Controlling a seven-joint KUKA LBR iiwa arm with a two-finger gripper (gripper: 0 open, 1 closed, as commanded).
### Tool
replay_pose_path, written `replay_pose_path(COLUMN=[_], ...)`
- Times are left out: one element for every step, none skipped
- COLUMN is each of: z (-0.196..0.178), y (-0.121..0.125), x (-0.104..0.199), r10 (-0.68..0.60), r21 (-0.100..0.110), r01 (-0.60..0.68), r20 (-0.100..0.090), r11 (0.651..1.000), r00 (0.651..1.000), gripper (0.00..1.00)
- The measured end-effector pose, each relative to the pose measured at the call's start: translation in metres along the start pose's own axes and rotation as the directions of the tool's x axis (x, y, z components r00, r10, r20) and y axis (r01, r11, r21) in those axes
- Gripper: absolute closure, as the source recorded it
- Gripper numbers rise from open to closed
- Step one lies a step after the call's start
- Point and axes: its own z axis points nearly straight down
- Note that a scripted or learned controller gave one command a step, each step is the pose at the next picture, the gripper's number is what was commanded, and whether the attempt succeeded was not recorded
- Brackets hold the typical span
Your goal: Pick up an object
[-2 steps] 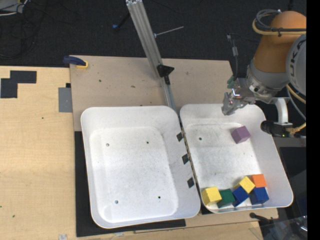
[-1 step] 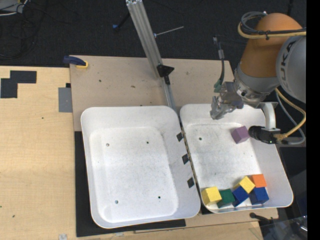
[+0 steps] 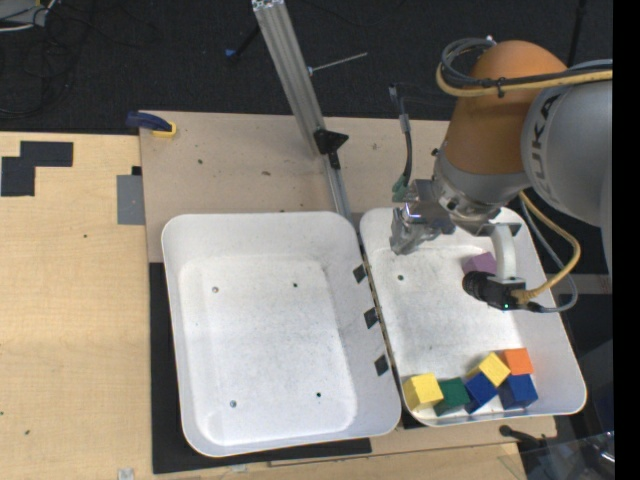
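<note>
Several small blocks lie in the right bin (image 3: pixel 430 313). At its near edge sit a yellow block (image 3: pixel 423 389), a green block (image 3: pixel 452 396), a second yellow block (image 3: pixel 493 369), an orange block (image 3: pixel 518 360) and two blue blocks (image 3: pixel 481 392), (image 3: pixel 518 391). A purple block (image 3: pixel 481 264) lies farther back, half hidden by the arm. My gripper (image 3: pixel 408 232) hangs over the far left part of the right bin, away from all the blocks. I see nothing between its fingers.
The left bin (image 3: pixel 262 328) lies beside the right one, with black clips (image 3: pixel 370 316) along the shared edge. A slanted aluminium rail (image 3: pixel 300 88) rises behind the bins. The bulky arm (image 3: pixel 500 138) covers the right bin's far right corner.
</note>
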Motion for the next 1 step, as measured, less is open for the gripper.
replay_pose_path(z=[-0.0002], y=[-0.014], x=[0.0403], r10=[0.001], r21=[0.001], r01=[-0.001], r20=[0.001], r11=[1.0], r00=[1.0], gripper=[1.0])
